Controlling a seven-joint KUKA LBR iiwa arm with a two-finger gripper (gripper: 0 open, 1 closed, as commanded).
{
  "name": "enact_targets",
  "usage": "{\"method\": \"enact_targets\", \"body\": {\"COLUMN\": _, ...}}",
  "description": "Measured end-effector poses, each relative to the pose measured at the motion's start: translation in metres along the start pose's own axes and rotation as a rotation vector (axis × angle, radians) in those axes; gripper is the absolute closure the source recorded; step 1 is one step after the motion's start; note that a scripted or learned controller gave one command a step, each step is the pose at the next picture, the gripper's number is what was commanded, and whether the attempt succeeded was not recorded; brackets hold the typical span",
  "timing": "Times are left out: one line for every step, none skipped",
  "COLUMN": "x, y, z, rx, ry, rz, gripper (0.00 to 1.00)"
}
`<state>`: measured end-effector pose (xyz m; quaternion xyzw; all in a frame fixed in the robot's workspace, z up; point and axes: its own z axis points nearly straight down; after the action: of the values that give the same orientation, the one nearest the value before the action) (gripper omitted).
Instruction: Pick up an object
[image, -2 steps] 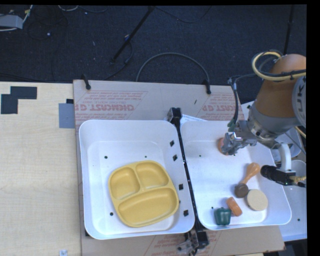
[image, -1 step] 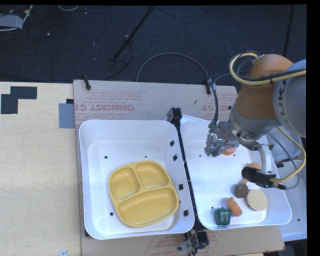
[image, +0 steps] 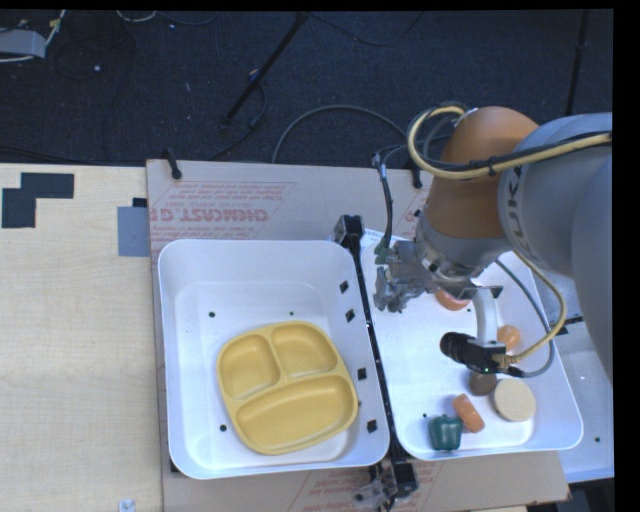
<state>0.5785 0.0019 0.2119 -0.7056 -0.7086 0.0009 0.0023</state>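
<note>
My gripper (image: 392, 297) hangs low over the upper left part of the right bin (image: 415, 375), close to the divider between the two bins. Nothing shows in its grasp. In that bin lie a green object (image: 445, 432) and an orange piece (image: 467, 412) near the front wall. A pale round disc (image: 514, 401) sits to their right, with a small brown object (image: 483, 384) just behind it. A small orange ball (image: 509, 336) rests further back. An orange-red object (image: 452, 298) peeks out from under the wrist.
The left bin (image: 200, 290) holds a yellow divided plate (image: 287, 386) in its front half. The grey arm with its orange band (image: 480, 170) covers the back right of the right bin. A cardboard sheet (image: 225, 205) lies under both bins.
</note>
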Motion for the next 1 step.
{"method": "enact_targets", "body": {"x": 0.0483, "y": 0.0105, "z": -0.0128, "rx": -0.003, "ry": 0.0, "rz": 0.0, "gripper": 1.0}}
